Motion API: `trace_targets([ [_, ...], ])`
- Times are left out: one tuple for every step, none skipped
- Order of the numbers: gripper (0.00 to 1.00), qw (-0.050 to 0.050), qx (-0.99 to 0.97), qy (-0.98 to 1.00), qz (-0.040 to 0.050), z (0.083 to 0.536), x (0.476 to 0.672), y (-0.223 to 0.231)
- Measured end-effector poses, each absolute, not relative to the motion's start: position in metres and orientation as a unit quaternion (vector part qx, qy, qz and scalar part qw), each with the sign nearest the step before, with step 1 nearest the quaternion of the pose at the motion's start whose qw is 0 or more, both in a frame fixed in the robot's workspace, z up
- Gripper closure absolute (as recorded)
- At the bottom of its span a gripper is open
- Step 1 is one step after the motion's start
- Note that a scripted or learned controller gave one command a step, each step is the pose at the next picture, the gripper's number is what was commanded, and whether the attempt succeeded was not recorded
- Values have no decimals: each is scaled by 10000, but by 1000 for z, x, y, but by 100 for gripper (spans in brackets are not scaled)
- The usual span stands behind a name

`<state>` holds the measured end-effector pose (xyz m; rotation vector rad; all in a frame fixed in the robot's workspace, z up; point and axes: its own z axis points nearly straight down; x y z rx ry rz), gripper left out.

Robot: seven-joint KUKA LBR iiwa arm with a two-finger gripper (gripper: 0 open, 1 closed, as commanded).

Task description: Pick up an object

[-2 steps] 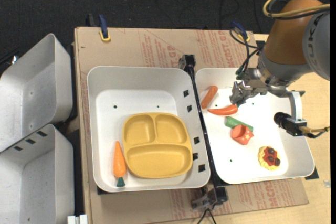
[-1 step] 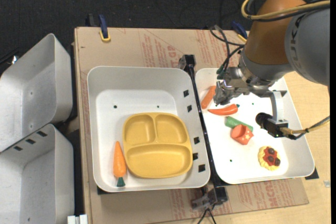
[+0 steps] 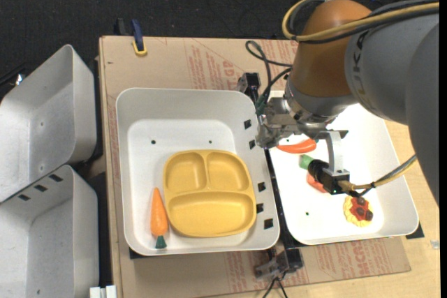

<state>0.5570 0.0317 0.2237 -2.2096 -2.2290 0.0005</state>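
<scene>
Arm point(image 3: 328, 52) is closest to the lens, its orange band looming over the right bin point(image 3: 380, 143). The tool point(image 3: 297, 129) hangs below it near that bin's left wall. Can't tell whether it's open or closed, as the wrist hides the business end.

Likely target, judging by position: the orange pepper point(image 3: 299, 146), a small curved toy piece just under and beside the tool, partly hidden by it. Can't tell whether they touch.

- Handling (my guess): light, hollow plastic or rubber, stiff enough not to crush, not fragile. The skin looks smooth and a bit glossy, so it could slip or squirt out of a pinch.
- Grip spot: across the narrow width at mid-length, where the body is fattest. Avoid the tapered ends.
- Axis: the long axis runs roughly left-right in the view, w/ a slight bow and the ends curling up. Which end is the stem I can't tell, since it's partly covered.

Other stuff in the right bin: a small red and green piece point(image 3: 312, 172) near the pepper, toward the front, and a yellow and red piece point(image 3: 357, 210) well apart, nearer the front right corner.

Left bin point(image 3: 181, 115) holds a yellow divided plate point(image 3: 209, 192) w/ a carrot point(image 3: 159, 213) just beside its left edge, tip pointing away and green end toward the front. Both bins sit on the cardboard-topped desk point(image 3: 195, 59).
</scene>
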Motion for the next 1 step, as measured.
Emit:
trace_targets([
  [100,13,-7042,-7100,2,217,551,87],
])
